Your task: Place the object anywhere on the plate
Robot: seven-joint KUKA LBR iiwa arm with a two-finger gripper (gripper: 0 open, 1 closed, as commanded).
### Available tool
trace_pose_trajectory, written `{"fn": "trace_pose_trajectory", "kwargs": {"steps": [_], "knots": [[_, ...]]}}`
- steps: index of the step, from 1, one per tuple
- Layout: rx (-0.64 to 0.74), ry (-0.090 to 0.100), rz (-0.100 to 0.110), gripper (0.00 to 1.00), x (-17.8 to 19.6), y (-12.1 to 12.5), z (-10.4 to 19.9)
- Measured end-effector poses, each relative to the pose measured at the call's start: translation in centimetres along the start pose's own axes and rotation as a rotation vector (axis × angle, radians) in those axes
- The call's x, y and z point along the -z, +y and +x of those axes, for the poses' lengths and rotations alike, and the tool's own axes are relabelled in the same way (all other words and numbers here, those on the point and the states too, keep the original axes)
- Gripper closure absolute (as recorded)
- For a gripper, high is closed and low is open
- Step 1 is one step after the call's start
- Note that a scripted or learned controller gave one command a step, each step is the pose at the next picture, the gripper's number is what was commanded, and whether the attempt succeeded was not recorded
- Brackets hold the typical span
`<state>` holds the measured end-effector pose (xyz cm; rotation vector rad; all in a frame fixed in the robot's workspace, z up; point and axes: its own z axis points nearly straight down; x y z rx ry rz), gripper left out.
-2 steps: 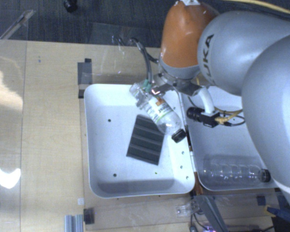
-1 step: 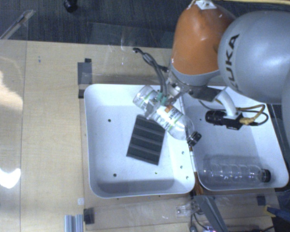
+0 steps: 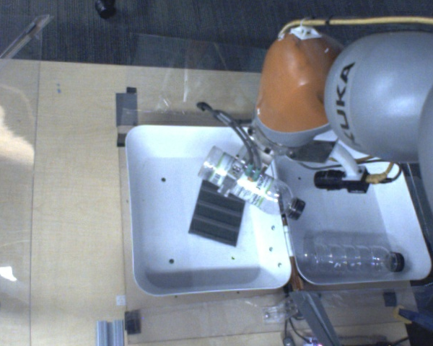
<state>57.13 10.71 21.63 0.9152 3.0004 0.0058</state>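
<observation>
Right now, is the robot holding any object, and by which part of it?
It cannot be told. The gripper hangs over the left bin, seen from above, so anything between its jaws is hidden. The clear plastic bottle lies untouched in the right bin.

The arm (image 3: 361, 85) ran off the right and top edges and covered the back of the right bin (image 3: 418, 244) and part of the wall between the 2 bins. The gripper (image 3: 224, 193) was a blur of clear and dark parts; its fingers could not be made out. Below it, a dark ridged block's (image 3: 218, 213) top edge was hidden.
</observation>
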Motion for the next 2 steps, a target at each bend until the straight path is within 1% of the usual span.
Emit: {"fn": "trace_pose_trajectory", "kwargs": {"steps": [1, 2], "knots": [[0.0, 0.0, -0.001, 0.0, 0.0, 0.0, 0.0], [-0.135, 0.0, -0.001, 0.0, -3.1, -1.1, -0.4]]}}
